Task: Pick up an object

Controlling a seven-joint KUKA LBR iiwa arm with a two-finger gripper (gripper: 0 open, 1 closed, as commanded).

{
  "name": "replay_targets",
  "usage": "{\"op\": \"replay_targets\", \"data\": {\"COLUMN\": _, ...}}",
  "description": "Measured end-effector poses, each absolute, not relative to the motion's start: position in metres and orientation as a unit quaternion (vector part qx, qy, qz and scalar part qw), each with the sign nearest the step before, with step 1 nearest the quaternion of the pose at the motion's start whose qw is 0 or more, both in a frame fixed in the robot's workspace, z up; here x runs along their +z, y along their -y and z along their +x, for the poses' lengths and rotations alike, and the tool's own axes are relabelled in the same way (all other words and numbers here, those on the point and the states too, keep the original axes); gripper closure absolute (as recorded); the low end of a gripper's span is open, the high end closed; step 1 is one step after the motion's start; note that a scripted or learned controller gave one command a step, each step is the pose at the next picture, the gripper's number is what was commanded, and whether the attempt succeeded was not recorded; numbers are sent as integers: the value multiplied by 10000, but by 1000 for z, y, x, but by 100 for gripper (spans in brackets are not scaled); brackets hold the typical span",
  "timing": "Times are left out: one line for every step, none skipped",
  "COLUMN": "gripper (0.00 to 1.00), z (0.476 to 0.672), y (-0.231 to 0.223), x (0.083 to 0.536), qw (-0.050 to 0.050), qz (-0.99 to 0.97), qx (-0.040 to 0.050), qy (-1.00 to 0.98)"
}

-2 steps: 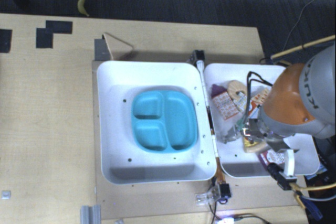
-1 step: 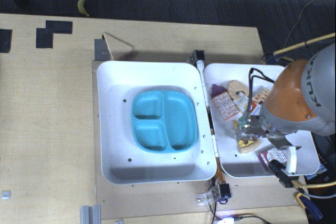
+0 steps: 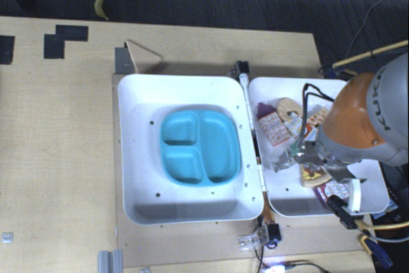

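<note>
My gripper [image 3: 299, 154] hangs low over the middle of the right bin [image 3: 281, 201], under the grey wrist and orange band [image 3: 351, 115]. Just left of it lies a pink and purple printed packet [image 3: 273, 128]. A tan round item [image 3: 289, 107] lies behind that, near the bin's back. A yellow and red object [image 3: 313, 172] lies right beside the gripper, partly hidden by the wrist. I cannot see whether anything is held.
The left bin [image 3: 137, 137] holds a blue divided plate [image 3: 199, 146]. A dark packet [image 3: 333, 191] and a white piece [image 3: 355, 195] lie at the right bin's front right. A black cable [image 3: 314, 87] loops over the back of the right bin.
</note>
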State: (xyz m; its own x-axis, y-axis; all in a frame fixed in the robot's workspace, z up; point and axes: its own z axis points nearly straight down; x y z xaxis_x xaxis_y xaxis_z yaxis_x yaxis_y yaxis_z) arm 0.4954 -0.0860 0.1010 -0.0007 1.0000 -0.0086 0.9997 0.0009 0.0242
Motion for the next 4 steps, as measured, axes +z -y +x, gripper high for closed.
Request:
{"op": "replay_targets", "data": {"gripper": 100, "z": 497, "y": 86, "x": 112, "qw": 133, "qz": 7062, "qx": 68, "qy": -7079}}
{"op": "replay_targets", "data": {"gripper": 0, "z": 497, "y": 86, "x": 112, "qw": 134, "qz": 7063, "qx": 67, "qy": -7078}}
{"op": "replay_targets", "data": {"gripper": 100, "z": 498, "y": 85, "x": 123, "qw": 141, "qz": 7052, "qx": 80, "qy": -7088}}
{"op": "replay_targets", "data": {"gripper": 0, "z": 498, "y": 85, "x": 123, "qw": 142, "qz": 7055, "qx": 79, "qy": -7085}}
